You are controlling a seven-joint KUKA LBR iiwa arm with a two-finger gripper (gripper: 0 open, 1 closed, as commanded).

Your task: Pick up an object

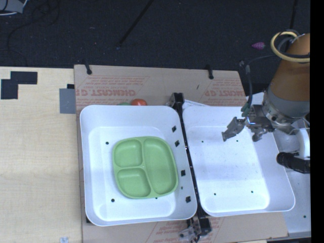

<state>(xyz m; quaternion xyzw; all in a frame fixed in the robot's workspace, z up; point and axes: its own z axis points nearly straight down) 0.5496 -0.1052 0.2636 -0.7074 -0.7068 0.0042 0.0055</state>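
Green plate (145, 166) fills left bin (96, 135); fingers (234, 129) over right bin (238, 186).

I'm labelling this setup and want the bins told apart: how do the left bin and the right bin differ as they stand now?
The left bin holds a green divided plate; the right bin shows bare white floor with small dark specks. The claw hangs over the right bin's upper part, while nothing hangs over the left bin. A small red object sits just behind the left bin's back rim, not behind the right bin. Both are shallow, white and rounded at the corners.
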